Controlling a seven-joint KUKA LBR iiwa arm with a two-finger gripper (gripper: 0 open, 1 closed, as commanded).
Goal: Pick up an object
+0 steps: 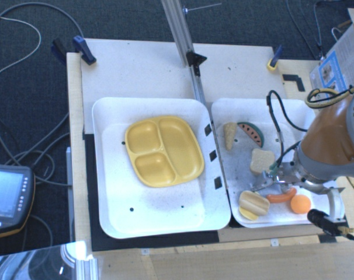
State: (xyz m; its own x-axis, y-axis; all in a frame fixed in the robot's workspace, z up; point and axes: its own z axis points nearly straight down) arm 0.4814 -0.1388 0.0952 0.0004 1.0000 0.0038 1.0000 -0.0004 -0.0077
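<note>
Arm [332, 142] enters from right edge, reaching left and downward; grey link with orange band above wrist; black cable looped along far side of wrist; gripper [269, 184] at low end, pointing left, low over near-right part of scene; finger detail too small and cluttered to read.

The bench [142, 63] carries two shallow white bins side by side: the left bin [115, 214] and the right bin [235, 108]. Their inner edges touch.
</note>
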